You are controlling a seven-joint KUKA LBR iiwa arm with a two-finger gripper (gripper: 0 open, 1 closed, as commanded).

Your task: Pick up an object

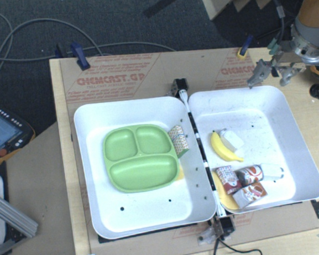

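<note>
The scene is viewed by one fixed camera set above the bench (pixel 143 70), angled downward at a slant. Both white bins (pixel 90 158) are framed whole, with surrounding floor included at middling distance.

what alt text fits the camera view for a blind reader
Two white bins sit side by side: the left bin holds a green divided plate, the right bin a banana and small packages, with the gripper above its far edge.
</note>
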